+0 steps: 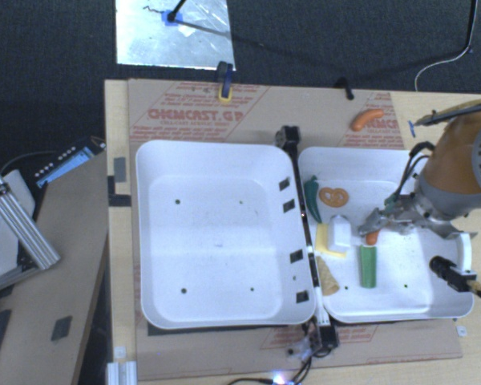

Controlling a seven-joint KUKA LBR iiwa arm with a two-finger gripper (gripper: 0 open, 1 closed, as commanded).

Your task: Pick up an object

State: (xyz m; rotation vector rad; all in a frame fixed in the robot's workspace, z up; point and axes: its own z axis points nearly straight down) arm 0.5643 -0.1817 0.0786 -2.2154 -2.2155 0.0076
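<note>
My gripper [376, 224] hangs low in the right bin [401, 171], reaching in from the right. A small orange-red item [372, 237] lies right under its tip; whether they touch is unclear. A green cucumber-like stick [369, 265] lies just in front of it. To the left of the gripper sit a white block [340, 232] and a yellow wedge [324, 240]. A brown pretzel [333, 197] and a dark green pepper [312, 193] lie further back, and a tan cone [327, 276] lies at the bin's front left.
The left bin [216, 239] stands beside the right one, with a black hinge strip [303, 239] between them. An orange sausage [367, 119] lies on the cardboard behind the right bin. A yellow-blue clamp [224, 83] sits at the back edge.
</note>
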